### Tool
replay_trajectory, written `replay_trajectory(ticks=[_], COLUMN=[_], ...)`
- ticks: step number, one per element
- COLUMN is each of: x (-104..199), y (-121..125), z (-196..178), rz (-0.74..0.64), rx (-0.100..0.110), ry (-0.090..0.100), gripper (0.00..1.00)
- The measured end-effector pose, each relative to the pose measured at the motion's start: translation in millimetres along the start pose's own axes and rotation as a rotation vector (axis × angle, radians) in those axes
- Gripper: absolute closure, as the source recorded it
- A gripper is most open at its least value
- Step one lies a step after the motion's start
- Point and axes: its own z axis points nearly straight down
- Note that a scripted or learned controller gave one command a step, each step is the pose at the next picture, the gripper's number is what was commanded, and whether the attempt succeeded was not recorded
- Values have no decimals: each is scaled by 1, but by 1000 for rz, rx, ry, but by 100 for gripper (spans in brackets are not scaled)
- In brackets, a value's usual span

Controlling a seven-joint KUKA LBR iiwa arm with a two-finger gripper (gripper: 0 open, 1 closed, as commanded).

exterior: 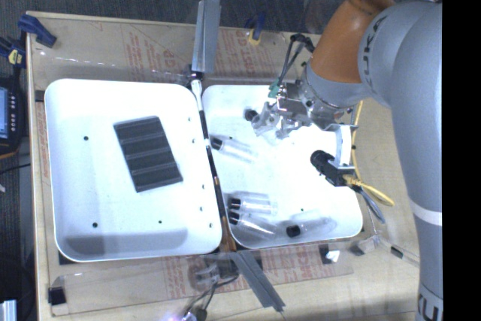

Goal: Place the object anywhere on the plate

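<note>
Clear plastic tubes with black caps point(252, 208) lie along the right bin's near edge; the tool point(279, 116), grip unreadable, hovers farther back, the dark ribbed rectangular plate point(148, 153) leftward.

Two white bins point(68, 98) — one dark plate point(148, 153), four clear tubes point(233, 149).

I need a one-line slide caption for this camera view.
Gripper over the right bin of clear vials; dark ridged plate lies in the left bin.

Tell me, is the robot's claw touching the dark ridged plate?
Apart. The camera view shows the gripper over the right bin, while the dark ridged plate lies in the left bin.
</note>
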Motion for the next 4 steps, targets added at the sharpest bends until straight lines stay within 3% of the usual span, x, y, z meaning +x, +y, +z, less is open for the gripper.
replay_trajectory(ticks=[1,2,3,4], x=[35,117,204,240], y=[-96,-83,-117,-140], z=[26,-21,26,109], rz=[-244,-235,-116,177], rx=[5,0,3,6], ry=[1,0,-2,-3], gripper=[100,100,100,100])
